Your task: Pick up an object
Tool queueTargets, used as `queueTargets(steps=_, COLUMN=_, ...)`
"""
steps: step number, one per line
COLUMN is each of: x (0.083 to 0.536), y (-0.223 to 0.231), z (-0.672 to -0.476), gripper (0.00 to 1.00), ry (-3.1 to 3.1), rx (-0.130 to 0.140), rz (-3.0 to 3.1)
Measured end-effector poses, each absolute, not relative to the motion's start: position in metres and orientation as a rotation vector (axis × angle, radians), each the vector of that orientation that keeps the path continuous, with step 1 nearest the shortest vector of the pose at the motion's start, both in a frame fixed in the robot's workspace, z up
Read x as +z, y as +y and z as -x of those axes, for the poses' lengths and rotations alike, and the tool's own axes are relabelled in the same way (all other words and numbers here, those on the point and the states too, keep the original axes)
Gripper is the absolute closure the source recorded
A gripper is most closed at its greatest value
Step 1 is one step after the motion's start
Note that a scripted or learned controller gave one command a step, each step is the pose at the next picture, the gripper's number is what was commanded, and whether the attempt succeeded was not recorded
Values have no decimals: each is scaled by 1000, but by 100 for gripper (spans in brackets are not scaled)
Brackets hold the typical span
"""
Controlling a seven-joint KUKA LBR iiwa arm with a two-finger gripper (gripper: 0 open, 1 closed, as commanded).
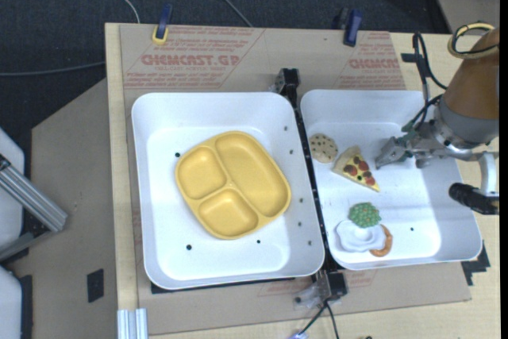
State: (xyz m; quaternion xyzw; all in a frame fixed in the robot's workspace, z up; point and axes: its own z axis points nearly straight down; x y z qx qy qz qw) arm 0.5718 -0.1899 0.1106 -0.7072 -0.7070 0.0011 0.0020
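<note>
The right bin (421,111) holds a round cookie (322,146), a pizza slice (355,168), a green broccoli piece (364,213) on a white object (355,237), and an orange-brown ring (383,244) beside it. My gripper (398,158) hangs over the middle of this bin, just right of the pizza slice. It is open, with nothing between its fingers. The grey arm with its orange band (475,91) comes in from the right.
A yellow three-compartment plate (231,183) lies in the left bin (159,131). A black divider (305,171) runs between the bins. Blue clamps (163,21) (350,25) sit on the bench's far edge. A black part of the arm (475,198) overhangs the right bin's right rim.
</note>
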Motion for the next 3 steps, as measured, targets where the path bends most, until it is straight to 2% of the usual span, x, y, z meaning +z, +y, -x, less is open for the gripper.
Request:
queueTargets(steps=1, x=124, y=-190, z=-573, gripper=100, ry=-2222, rx=-1, rz=2222)
queueTargets(steps=3, x=234, y=-210, z=-573, gripper=100, ry=-2226, rx=-2, rz=2225)
